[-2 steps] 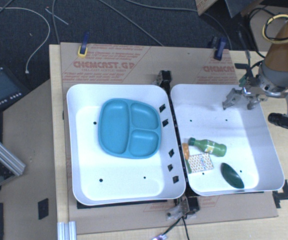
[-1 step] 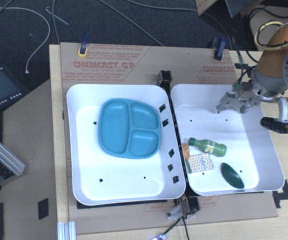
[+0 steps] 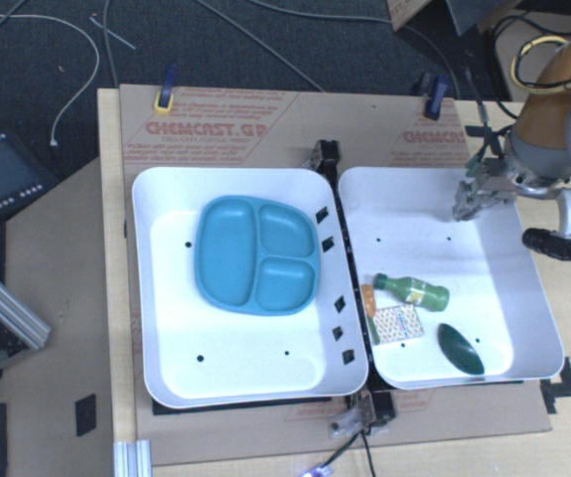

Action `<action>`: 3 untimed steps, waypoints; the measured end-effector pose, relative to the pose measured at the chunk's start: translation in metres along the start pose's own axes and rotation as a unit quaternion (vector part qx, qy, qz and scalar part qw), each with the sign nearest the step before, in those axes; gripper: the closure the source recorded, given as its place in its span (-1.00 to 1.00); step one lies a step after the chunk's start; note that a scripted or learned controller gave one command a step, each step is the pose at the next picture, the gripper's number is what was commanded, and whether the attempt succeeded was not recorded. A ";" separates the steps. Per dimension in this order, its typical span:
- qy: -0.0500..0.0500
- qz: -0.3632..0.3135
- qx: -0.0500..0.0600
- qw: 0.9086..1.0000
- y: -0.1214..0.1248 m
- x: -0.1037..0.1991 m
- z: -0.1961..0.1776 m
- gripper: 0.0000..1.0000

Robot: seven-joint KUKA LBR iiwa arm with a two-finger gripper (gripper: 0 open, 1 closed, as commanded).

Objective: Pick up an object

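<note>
The right bin holds a green bottle lying on its side, a small patterned packet just below it, an orange piece at the bin's left wall, and a dark green oval object near the front right corner. My gripper hangs over the bin's back right part, well above and behind these objects, with nothing seen between its fingers. The arm's orange band shows at the right edge.
The left bin holds a blue divided plate. Black clips line the divider between the bins. Cables lie on the dark floor behind the bench, and a cardboard box stands at the back right.
</note>
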State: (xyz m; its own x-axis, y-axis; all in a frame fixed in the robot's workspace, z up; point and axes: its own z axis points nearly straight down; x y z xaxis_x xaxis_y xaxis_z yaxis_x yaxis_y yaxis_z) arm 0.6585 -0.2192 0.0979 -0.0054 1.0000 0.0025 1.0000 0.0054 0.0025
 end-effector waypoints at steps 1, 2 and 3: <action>-0.002 0.002 -0.002 1.000 -0.001 0.002 -0.045 1.00; -0.002 0.002 -0.003 1.000 0.002 0.010 -0.107 1.00; -0.002 0.002 -0.001 1.000 0.003 0.010 -0.127 1.00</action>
State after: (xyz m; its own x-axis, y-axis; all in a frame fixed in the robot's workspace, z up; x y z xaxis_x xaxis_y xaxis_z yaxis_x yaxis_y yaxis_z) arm 0.6610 -0.2092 0.2250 -0.0014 1.0000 -0.0012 1.0000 0.0014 0.0044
